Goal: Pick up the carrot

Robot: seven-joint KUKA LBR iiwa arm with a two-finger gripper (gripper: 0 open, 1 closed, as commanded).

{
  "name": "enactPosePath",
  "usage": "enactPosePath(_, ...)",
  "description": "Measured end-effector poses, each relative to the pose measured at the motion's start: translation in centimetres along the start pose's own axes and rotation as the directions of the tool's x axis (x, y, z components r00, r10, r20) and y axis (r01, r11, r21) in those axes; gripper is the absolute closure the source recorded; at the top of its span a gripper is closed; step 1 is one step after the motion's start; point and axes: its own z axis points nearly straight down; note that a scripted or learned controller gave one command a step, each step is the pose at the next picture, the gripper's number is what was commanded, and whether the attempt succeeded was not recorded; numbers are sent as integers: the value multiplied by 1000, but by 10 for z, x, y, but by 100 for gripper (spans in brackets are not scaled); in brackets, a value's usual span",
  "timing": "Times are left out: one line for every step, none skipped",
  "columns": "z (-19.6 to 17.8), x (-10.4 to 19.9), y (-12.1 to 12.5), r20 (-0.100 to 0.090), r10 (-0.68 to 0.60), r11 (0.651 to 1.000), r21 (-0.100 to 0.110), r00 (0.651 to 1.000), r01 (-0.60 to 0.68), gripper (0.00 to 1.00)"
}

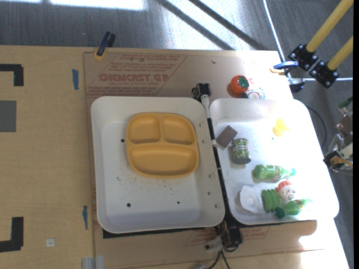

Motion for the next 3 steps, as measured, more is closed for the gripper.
enactPosePath(4, 12, -23, 1, 255, 967, 3, 967, -255, 100)
enactPosePath(-22, -14, 26, 0, 273, 962, 1, 962, -273, 100)
enactPosePath(5, -14, 25, 3, 279, 960, 5, 960, -279, 100)
